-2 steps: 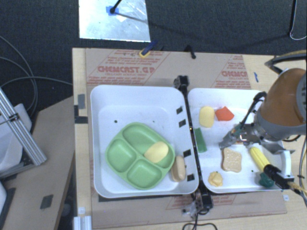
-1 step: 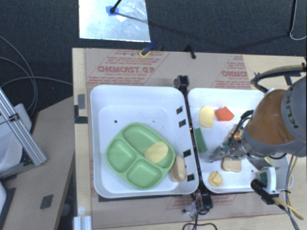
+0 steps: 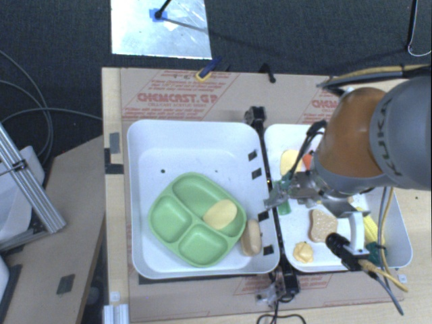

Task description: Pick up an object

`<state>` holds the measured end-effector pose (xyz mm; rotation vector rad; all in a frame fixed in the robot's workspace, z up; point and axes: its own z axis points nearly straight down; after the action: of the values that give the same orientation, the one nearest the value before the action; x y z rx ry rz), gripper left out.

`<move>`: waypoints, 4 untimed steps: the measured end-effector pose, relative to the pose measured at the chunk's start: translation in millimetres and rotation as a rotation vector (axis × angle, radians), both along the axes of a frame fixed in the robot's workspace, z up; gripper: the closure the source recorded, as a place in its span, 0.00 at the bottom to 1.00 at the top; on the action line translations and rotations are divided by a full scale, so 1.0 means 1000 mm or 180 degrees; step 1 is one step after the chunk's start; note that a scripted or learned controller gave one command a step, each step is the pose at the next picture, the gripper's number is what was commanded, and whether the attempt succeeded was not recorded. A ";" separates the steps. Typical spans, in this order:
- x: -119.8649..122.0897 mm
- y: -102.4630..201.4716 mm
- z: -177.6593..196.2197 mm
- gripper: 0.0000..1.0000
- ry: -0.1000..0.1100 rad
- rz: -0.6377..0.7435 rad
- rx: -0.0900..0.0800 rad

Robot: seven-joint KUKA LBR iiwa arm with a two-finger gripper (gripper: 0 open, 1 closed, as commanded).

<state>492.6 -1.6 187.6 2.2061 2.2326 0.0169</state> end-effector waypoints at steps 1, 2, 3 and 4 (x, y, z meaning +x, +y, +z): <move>0.004 0.076 0.144 0.00 -0.0013 -0.0009 0.0000; -0.006 0.067 0.118 0.00 0.0027 -0.0036 -0.0017; -0.005 0.099 0.300 0.00 -0.0037 -0.0013 0.0003; -0.008 0.229 0.254 0.00 0.0039 0.0009 -0.0008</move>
<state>484.6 227.1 441.9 2.2078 2.2408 0.0007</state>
